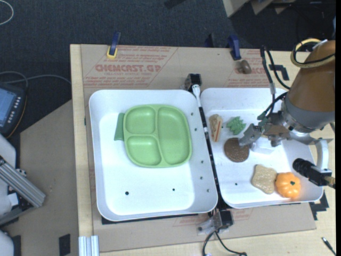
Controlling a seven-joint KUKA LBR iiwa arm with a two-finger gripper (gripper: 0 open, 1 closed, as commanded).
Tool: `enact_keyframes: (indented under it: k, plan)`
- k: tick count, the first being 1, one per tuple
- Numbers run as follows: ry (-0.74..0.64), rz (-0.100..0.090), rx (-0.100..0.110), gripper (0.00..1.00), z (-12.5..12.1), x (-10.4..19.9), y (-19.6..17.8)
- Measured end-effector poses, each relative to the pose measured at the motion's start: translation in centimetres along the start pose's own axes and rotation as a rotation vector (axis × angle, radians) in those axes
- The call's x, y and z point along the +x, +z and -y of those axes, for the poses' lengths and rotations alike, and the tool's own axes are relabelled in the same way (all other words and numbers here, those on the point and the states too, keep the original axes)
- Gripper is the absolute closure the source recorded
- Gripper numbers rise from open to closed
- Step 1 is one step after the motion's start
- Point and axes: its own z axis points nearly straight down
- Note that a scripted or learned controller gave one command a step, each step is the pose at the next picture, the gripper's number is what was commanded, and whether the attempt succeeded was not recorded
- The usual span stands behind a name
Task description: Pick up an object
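Observation:
The right bin (240, 196) holds several toy foods. A tan sandwich wedge (215, 128) lies near its left wall, with a green leafy piece (235, 125) beside it. A brown round patty (236, 150) sits just below them. A bread slice (264, 178) and an orange pumpkin (288, 185) lie side by side at the front. My gripper (262, 137) hangs over the middle of this bin, just right of the patty and the green piece. Its fingers are spread open with nothing between them.
The left bin (106, 185) holds a light green divided plate (157, 135). A ridge (205, 143) separates the two bins. The arm's grey and orange body (314, 97) covers the right bin's far right side. Clamps (112, 47) stand at the board's back edge.

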Motion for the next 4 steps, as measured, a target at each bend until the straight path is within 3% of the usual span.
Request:
enact_keyframes:
  k: [1,3,4]
  plan:
    - [-0.003,0.002,-0.015,0.00,-0.3,0.0,-0.7]
    - [-0.003,-0.001,-0.006,0.00,0.5,-0.7,10.3]
    - [-0.002,0.000,-0.011,0.00,0.5,-0.7,10.4]
